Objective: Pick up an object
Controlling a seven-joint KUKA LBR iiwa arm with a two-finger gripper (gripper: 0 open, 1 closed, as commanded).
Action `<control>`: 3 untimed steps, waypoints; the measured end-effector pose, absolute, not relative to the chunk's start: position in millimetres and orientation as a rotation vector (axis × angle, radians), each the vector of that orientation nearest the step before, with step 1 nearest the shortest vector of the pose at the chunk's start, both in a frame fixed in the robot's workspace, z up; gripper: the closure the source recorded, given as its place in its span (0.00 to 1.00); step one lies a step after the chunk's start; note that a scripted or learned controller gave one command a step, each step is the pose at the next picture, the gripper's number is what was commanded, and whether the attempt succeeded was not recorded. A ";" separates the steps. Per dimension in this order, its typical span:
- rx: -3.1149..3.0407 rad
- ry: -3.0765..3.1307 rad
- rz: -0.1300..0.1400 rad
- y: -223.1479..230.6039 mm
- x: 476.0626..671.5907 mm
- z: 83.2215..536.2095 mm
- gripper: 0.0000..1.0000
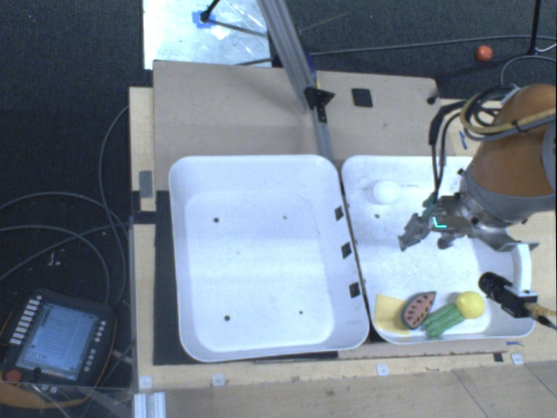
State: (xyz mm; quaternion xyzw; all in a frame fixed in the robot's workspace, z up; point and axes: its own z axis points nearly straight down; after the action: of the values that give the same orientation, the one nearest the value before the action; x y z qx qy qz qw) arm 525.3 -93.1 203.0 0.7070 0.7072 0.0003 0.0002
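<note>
End effector (pixel 426 231) — dark metal fingers spread, holding nothing, over smooth white bin (pixel 522 273), round white ball (pixel 385 191) nearby

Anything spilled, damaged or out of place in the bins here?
Nothing stands out. The toys lie inside the right bin: a white ball near its far edge, and a watermelon slice, green piece and yellow ball bunched along the near edge. The gripper hovers above bare floor.

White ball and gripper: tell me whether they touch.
Apart. The camera view shows bare white bin floor between the white ball near the right bin's far-left corner and the gripper, which sits to the ball's right and nearer the camera.
</note>
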 end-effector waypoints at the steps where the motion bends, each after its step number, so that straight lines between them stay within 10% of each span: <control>1: 2.221 2.221 0.001 -93.1 525.3 203.0 0.00; 3: 2.224 2.223 -0.003 -92.1 523.4 88.7 0.00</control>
State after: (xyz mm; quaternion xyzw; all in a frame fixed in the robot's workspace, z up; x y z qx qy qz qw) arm 523.4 -92.1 88.7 0.7072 0.7070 -0.0011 -0.0014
